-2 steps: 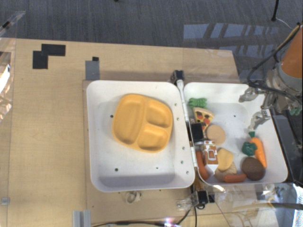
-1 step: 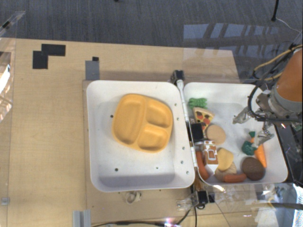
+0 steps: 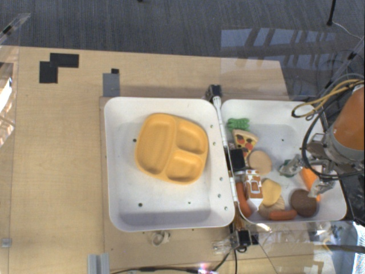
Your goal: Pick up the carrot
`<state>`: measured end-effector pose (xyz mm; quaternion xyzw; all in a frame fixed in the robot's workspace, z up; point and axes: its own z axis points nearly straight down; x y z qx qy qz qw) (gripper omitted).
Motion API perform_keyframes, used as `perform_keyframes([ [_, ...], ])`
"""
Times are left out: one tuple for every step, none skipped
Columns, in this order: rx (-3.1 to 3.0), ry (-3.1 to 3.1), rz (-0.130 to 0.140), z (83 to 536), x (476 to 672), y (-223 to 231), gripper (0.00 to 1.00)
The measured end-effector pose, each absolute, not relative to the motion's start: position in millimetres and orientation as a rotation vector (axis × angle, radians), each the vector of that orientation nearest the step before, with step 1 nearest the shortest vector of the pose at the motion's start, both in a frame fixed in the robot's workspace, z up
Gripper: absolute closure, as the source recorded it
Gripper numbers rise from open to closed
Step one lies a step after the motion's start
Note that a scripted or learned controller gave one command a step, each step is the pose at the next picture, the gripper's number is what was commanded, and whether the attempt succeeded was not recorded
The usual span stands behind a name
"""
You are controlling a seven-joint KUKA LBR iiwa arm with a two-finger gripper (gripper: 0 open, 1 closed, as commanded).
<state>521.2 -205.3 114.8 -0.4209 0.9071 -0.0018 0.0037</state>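
The carrot [image 3: 309, 179] is a short orange piece lying at the right side of the right bin [image 3: 279, 131]. My gripper [image 3: 307, 177] hangs right over it, open. One metal finger [image 3: 290, 168] sits to the carrot's left and the other finger [image 3: 323, 186] to its lower right. The carrot lies between them, with gaps showing on both sides. The arm's orange band and wrist cover the bin's right edge.
Around the carrot lie a brown round piece [image 3: 303, 203], a red sausage [image 3: 282, 214], a yellow wedge [image 3: 271, 192], a beige disc [image 3: 260, 161], a pizza slice [image 3: 244, 138] and a green item [image 3: 238, 123]. A yellow divided plate [image 3: 171, 147] sits in the left bin [image 3: 122, 210].
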Motion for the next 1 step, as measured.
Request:
perform_keyframes([
  [-1.301, 2.836, -0.026, 94.6, 513.3, -206.5, 0.0],
])
